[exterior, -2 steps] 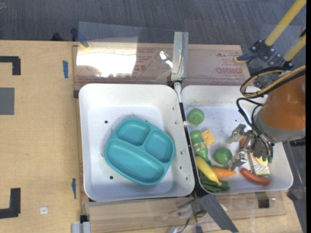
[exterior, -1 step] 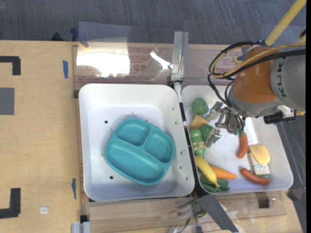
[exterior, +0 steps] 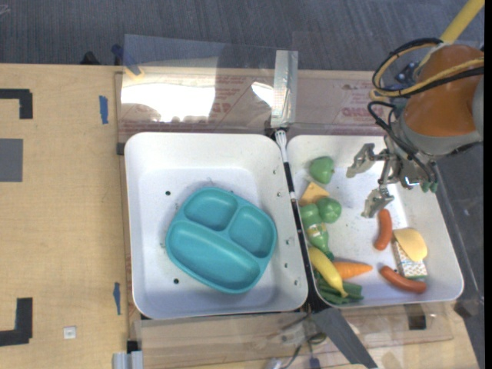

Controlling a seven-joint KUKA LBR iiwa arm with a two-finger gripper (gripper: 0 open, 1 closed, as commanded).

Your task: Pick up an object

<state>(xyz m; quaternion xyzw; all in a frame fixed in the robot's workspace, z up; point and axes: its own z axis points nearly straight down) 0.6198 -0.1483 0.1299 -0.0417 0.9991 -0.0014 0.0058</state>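
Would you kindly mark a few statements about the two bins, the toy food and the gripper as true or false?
1. The teal divided plate lies in the left bin. True.
2. The banana lies on the plate. False: it lies in the right bin.
3. The gripper hangs above the right bin. True.
4. The gripper holds the carrot. False: the carrot lies on the bin floor, apart from it.
5. The plate carries food. False: its compartments are bare.

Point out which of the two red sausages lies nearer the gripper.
The upright red sausage just below the gripper; the other sausage lies at the right bin's front.
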